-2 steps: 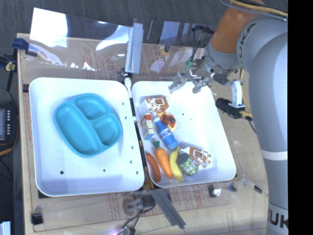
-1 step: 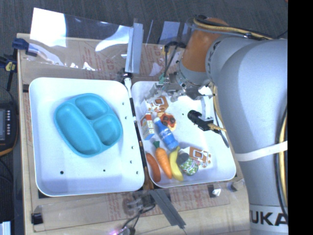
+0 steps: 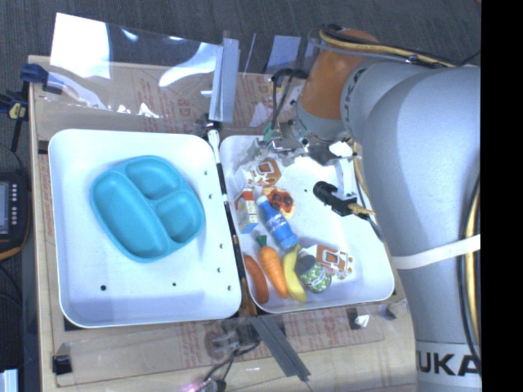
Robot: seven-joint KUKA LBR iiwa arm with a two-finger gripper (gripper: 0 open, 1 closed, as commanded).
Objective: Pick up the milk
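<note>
The right bin holds a heap of toy groceries. A small white carton with red print, which looks like the milk, lies near the bin's left wall. Two similar white and orange cartons lie nearby, one at the bin's far end and one at the near right. My gripper hangs over the far left corner of this bin, just beyond the far carton and about a hand's width from the milk. Nothing shows in its grasp.
A blue bottle, a carrot, a banana and a red item crowd the bin's middle and near end. The left bin holds a blue divided plate. The arm's grey bulk covers the right side.
</note>
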